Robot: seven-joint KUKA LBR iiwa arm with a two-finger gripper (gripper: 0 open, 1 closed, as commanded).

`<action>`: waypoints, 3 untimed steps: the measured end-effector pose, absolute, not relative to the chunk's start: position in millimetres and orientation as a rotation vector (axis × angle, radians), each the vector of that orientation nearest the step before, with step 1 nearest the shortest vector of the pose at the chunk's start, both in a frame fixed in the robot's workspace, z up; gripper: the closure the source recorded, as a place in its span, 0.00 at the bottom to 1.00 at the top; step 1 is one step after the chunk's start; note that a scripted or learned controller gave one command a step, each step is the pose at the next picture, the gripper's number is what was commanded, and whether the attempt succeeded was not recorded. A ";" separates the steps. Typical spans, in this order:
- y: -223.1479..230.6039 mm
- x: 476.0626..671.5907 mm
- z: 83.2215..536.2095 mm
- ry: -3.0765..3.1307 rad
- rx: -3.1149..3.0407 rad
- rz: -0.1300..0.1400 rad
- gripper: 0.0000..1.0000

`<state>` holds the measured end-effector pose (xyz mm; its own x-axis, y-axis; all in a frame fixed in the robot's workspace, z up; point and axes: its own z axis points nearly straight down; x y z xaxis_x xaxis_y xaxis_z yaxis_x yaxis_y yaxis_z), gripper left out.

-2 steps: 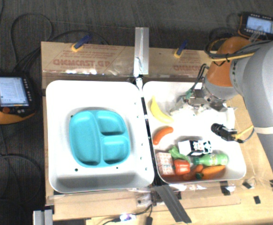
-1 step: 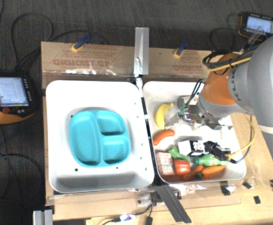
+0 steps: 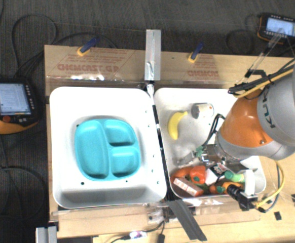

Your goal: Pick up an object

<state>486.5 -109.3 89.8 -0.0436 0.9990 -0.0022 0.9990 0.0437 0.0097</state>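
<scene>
The right white bin (image 3: 163, 105) holds a yellow banana (image 3: 175, 124) and a grey-and-white cup lying on its side (image 3: 201, 110) in its far half. A heap of small toys fills its near half: an orange piece (image 3: 196, 174), a red-and-white box (image 3: 185, 186), a green piece (image 3: 234, 176). My gripper (image 3: 212, 162) reaches down into this heap beneath the orange band (image 3: 244, 125), right beside the orange piece. The wrist hides its fingertips.
The left white bin (image 3: 61, 135) bears a turquoise compartment tray (image 3: 106, 147). A metal strip (image 3: 152, 54) stands at the back between the bins. Handheld pendants lie on the floor at the left (image 3: 9, 105) and top right (image 3: 278, 27). Cables trail at the bin's right.
</scene>
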 end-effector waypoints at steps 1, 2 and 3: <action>-108.7 487.5 99.5 2.262 2.167 0.012 1.00; -3.6 482.9 182.8 2.292 2.153 -0.005 1.00; -24.1 540.0 183.0 2.180 2.263 -0.006 1.00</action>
